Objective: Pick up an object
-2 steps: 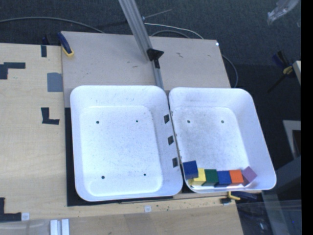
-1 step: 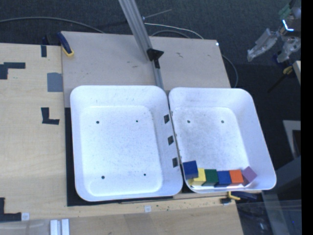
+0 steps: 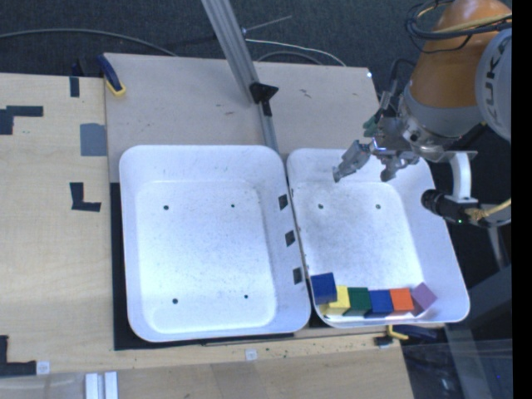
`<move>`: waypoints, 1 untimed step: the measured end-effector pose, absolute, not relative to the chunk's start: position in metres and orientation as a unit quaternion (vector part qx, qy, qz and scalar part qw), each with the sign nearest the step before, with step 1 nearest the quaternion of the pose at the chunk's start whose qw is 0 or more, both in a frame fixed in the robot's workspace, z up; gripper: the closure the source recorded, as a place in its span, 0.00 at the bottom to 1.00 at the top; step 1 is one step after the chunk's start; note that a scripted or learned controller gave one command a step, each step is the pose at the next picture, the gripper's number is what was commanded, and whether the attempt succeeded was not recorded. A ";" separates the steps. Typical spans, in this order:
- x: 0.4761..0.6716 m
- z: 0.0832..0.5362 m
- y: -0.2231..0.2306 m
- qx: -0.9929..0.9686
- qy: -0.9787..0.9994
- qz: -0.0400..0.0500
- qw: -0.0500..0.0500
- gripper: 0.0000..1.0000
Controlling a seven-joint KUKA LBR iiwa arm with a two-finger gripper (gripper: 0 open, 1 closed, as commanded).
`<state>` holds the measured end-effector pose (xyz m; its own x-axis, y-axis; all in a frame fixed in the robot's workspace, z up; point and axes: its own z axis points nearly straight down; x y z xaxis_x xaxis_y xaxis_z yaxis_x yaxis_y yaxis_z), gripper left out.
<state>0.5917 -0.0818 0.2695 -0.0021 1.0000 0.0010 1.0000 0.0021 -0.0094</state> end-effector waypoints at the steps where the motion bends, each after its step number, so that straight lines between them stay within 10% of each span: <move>1: 0.544 0.239 -0.008 -0.705 -0.710 0.002 0.004 0.00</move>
